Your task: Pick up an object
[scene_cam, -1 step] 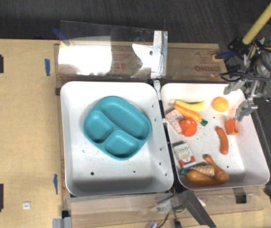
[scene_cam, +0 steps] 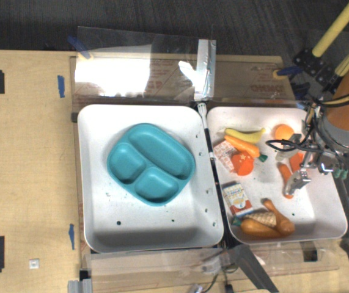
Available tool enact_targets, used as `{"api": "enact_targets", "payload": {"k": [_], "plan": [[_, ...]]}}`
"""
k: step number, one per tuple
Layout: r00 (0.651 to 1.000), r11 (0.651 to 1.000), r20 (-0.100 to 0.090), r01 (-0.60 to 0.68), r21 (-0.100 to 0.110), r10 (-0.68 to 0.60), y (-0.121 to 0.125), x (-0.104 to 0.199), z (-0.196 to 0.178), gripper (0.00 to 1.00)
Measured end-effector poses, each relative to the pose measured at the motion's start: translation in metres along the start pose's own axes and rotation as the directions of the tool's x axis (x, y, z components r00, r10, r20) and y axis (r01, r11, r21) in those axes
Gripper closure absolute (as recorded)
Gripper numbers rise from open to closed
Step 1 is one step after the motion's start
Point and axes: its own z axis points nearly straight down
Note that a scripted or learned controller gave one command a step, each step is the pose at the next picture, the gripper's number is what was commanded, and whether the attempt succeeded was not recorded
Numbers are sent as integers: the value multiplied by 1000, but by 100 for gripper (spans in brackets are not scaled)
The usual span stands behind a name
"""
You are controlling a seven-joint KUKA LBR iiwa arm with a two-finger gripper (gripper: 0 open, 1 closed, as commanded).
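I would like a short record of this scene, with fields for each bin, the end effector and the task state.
left bin: holds a teal divided plate
right bin: toy foods, among them a banana, a tomato, a small carton
end effector: low over the right bin, beside an orange carrot-like piece
task state: no object seen held

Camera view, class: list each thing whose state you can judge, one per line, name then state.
Teal divided plate: right way up, nothing on it, in the left bin.
Banana: lying flat, right bin.
Carrot: lying flat beside the banana.
Small carton: lying on its side.
Bread roll: lying at the near wall.
Gripper: low over the right bin.
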Motion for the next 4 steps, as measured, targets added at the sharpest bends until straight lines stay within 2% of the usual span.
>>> {"api": "enact_targets", "payload": {"k": [1, 2, 3, 4], "plan": [[999, 999, 13, -40, 3, 40, -6, -5, 61, 0], [999, 999, 28, -37, 5, 37, -5, -10, 47, 100], [999, 999, 27, -37, 5, 37, -5, -9, 48, 0], [1000, 1000, 13, -22, 2, 22, -19, -7, 61, 0]]}}
